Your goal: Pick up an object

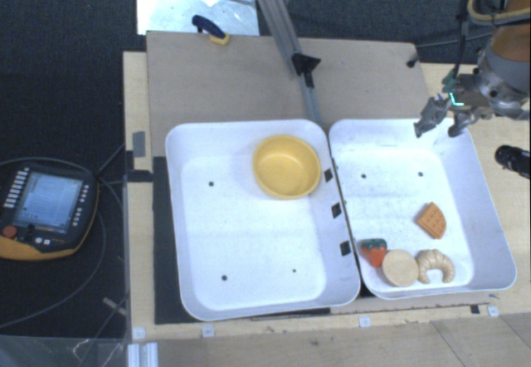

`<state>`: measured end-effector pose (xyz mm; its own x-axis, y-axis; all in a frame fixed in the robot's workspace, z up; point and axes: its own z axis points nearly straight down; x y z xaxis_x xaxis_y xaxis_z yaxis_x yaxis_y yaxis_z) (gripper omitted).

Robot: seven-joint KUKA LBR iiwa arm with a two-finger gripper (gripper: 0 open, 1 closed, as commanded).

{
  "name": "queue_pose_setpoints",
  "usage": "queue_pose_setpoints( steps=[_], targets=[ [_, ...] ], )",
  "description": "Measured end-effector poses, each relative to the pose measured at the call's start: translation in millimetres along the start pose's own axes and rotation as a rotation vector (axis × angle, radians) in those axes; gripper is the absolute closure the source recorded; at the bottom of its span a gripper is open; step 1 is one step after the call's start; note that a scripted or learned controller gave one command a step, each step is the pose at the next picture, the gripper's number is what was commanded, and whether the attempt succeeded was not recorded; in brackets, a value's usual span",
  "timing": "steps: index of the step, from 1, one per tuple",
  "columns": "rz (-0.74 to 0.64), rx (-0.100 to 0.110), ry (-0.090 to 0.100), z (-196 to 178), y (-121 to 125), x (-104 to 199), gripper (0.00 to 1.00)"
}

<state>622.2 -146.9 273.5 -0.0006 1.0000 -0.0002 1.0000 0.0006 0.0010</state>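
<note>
A tan worktop [249, 83] holds two white bins. The left bin [249, 266] contains a yellow bowl [286, 165] near its upper right. The right bin [390, 174] holds, near its front edge, a croissant [436, 266], round cracker [399, 268], orange waffle [431, 220] and small tomato [374, 252]. The claw [443, 123] hangs spread and empty over the right bin's far corner.

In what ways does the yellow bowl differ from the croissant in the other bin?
The yellow bowl lies in the left bin, near its far edge; the croissant lies in the right bin, near its front edge. The bowl is clearly larger than the croissant. The bowl is round and plain yellow; the croissant is curved and pale tan. The bowl stands alone; the croissant sits beside a round tan disc. Both rest apart from the gripper.
</note>
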Motion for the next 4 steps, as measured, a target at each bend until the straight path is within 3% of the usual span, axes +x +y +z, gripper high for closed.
queue_pose_setpoints(
  steps=[1,2,4],
  targets=[
    [0.000,0.000,0.000,0.0,0.0,0.0,0.00],
    [0.001,0.004,0.001,54.1,2.5,-9.5,0.00],
    [-0.001,0.005,0.001,161.4,11.0,7.8,0.00]
  ],
)
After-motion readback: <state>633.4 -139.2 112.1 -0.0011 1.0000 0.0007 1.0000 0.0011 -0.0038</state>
